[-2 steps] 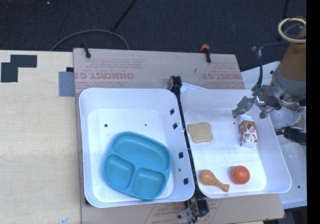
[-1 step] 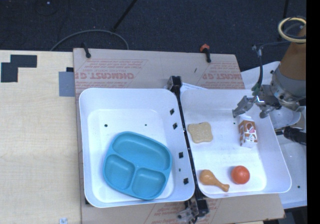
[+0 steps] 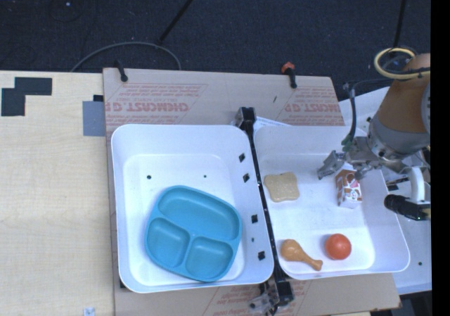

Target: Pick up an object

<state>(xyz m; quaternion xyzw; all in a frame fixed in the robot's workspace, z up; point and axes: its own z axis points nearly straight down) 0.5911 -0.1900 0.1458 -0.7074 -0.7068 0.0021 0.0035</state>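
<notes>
Tabletop (image 3: 49,188): light wood, with a cardboard sheet (image 3: 211,100) under two shallow white bins set side by side.

Left bin (image 3: 140,142): holds one blue divided plate (image 3: 192,231), three compartments, lying flat toward the bin's near side.

Right bin (image 3: 302,146): holds four items. A small carton (image 3: 349,188), white with red-brown print, stands near the right wall. A tan toast slice (image 3: 281,186) lies flat close to the centre divider. A red tomato (image 3: 338,245) sits near the front right corner, and an orange-tan drumstick (image 3: 301,253) lies just to its left, apart from it.

Arm (image 3: 404,110): reaches in from the right, over the right bin's far right side.

Tool (image 3: 349,165): directly above the carton, at its top. Whether it grips the carton: cannot tell.
</notes>
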